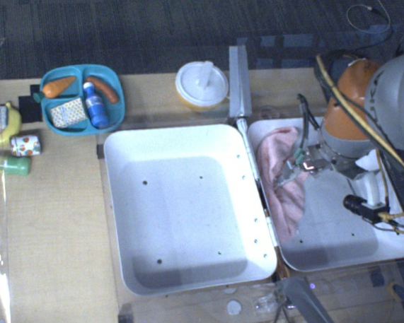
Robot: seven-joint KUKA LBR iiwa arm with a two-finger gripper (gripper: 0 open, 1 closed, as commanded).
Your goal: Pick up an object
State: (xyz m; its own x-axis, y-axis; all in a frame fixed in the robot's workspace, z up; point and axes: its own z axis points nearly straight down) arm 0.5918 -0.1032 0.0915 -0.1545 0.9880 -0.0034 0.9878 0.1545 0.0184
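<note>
In rt bin: pink cloth lengthwise front-to-back.

The left bin lies open across its whole floor, walled only by its low rim. In the right bin a pink cloth crowds the left side, against the divider between the bins; the arm and its cables overhang the right side. Bare floor lies between them, toward the near wall.
</note>
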